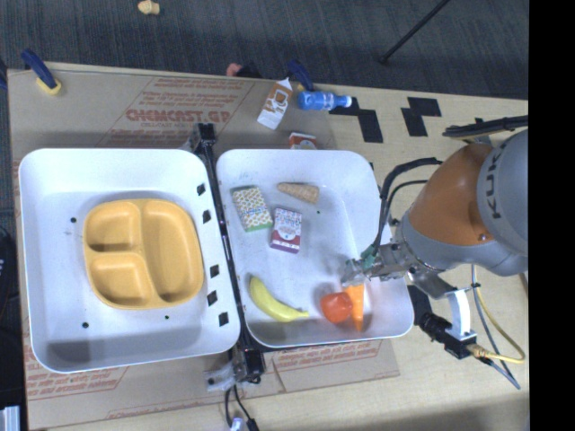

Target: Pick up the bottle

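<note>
- The bottle (323, 101) is seen lying on its side on the bench, just beyond the far rim of the right bin (382, 182); it is blue with a pale cap end pointing right, and it sits outside both bins.
- The gripper (364, 266) is placed low over the right bin's near right part, well apart from the bottle, just above an orange carrot-like piece (358, 305) and a round red-orange fruit (336, 307).
- Whether the end effector is released or clenched cannot be told; nothing is seen to be grasped by it.
- The step in hand is judged to be the approach, with the task hardly begun.
- To do it well, the wrist would be lifted clear of the bin's rim before it is carried toward the far side, so that the wall is not caught.
- The grasp would best be set across the bottle's narrow width, at its middle, at right angles to its long axis, since a round body lying flat is likely to roll if pushed from one side.
- A card-like white packet (276, 104) lies just left of the bottle and a small box (303, 140) rests near it at the bin's far rim; the descent would be kept off both.
- A banana (274, 302), two small cartons (269, 218) and a wafer cone (297, 190) in the right bin, and the yellow divided plate (144, 251) in the left bin (45, 241), are left untouched.
</note>
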{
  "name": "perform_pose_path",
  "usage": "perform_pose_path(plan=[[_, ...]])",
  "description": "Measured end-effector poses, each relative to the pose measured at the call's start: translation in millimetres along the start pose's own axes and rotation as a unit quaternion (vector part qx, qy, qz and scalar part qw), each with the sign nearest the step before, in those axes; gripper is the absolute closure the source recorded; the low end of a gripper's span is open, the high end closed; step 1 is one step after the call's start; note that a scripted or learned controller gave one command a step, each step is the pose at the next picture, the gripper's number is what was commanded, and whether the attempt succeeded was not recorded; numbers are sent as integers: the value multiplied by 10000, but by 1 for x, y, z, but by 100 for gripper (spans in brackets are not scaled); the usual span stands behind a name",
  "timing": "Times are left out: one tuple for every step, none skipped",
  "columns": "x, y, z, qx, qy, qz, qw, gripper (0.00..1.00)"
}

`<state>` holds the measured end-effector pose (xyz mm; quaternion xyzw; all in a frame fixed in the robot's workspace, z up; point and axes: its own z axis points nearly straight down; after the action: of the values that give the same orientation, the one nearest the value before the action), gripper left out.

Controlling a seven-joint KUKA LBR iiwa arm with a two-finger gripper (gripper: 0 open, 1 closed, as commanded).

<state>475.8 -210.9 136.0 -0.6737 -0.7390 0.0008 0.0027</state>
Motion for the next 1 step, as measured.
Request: perform_pose_path(plan=[[0,1,-49,-21,-20,-1228,9924,100]])
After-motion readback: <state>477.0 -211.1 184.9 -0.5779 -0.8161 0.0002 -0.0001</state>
